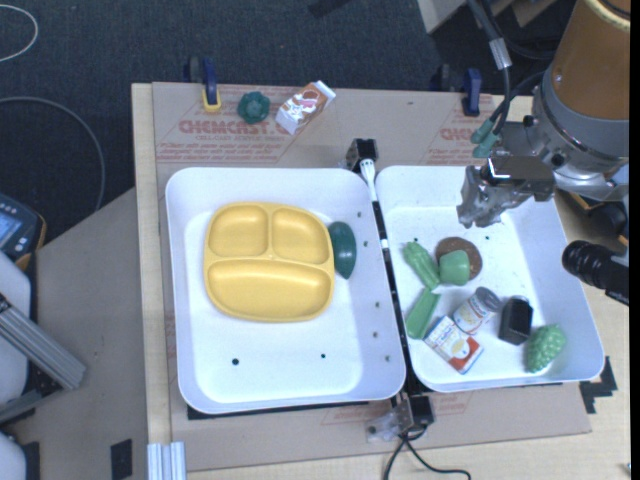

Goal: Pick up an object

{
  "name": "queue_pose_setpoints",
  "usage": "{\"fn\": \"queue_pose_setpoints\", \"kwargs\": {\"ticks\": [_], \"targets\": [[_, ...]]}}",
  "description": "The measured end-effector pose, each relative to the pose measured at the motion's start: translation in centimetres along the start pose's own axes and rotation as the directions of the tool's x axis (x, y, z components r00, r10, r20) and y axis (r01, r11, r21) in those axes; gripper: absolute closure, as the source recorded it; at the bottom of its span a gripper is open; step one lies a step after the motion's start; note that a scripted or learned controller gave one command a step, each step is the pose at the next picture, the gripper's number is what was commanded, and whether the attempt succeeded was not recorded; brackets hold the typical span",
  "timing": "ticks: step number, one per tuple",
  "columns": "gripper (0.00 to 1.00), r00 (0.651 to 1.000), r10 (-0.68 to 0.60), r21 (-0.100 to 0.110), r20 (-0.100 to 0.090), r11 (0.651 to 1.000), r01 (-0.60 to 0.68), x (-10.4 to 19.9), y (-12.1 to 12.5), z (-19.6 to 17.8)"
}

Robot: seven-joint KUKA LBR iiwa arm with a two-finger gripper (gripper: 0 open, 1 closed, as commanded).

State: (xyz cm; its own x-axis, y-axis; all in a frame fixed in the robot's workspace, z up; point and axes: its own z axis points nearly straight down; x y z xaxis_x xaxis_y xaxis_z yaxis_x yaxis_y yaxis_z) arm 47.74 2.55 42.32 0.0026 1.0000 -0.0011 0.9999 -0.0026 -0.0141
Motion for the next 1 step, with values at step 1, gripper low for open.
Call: {"fn": "queue_pose_setpoints", "kwargs": {"ticks": [1], "targets": [[1.0,1.0,-0.007,-0.019,-0.002,1.0,0.007,4.52,0.16,-3.36]]}}
